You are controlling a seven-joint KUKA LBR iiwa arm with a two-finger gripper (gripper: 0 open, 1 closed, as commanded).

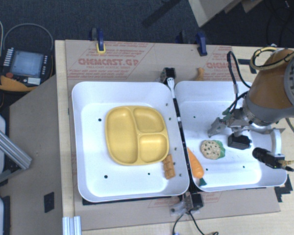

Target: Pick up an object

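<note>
Right bin (245,175): jaws (220,126) above cookie (211,149), open or closed unclear. Cookie lies just below, toward near rim. Carrot (196,165) farther left, along bin wall.

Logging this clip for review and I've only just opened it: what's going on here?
A grey arm with an orange band reaches in from the right over the right white bin. Its gripper hangs just above and left of a round speckled cookie-like toy, with nothing seen between its fingers. An orange toy carrot lies by that bin's left wall. The left white bin holds a yellow three-compartment plate and a small brown waffle-like piece at its lower right corner. No pick has been made yet.
</note>
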